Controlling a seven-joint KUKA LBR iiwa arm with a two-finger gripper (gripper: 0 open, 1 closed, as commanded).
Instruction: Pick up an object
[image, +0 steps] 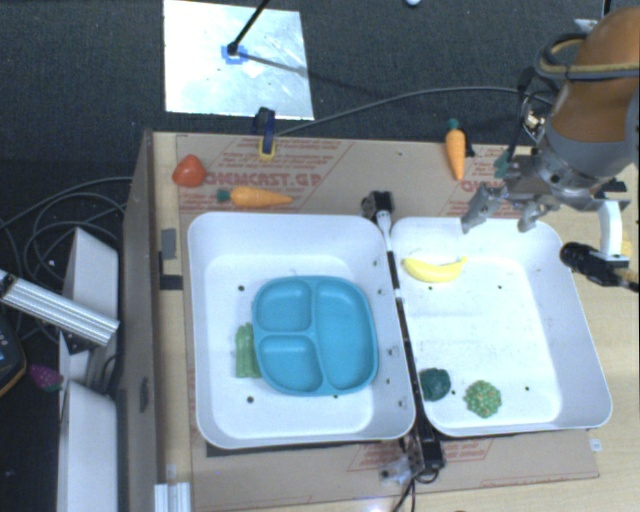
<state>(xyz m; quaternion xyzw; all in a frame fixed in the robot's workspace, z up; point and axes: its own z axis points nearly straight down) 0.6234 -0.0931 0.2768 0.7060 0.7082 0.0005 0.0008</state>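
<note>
Banana (434, 268) lain in right bin (560, 330), below-left of tool (500, 214), tool spread and unladen, cardboard lettering partly legible, "CAST".

A foil sheet (238, 58) lies beyond the counter's (330, 165) far edge. Cables (50, 225) trail off its left side, beside a metal rail (58, 307). A blue clamp (266, 131) grips the far edge.

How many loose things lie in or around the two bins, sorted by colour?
Orange: 3, carrot, carrot, tomato
Yellow: 1, banana
Green: 3, stick, dark lump, light lump
Blue: 1, divided plate
Total: 8
</note>
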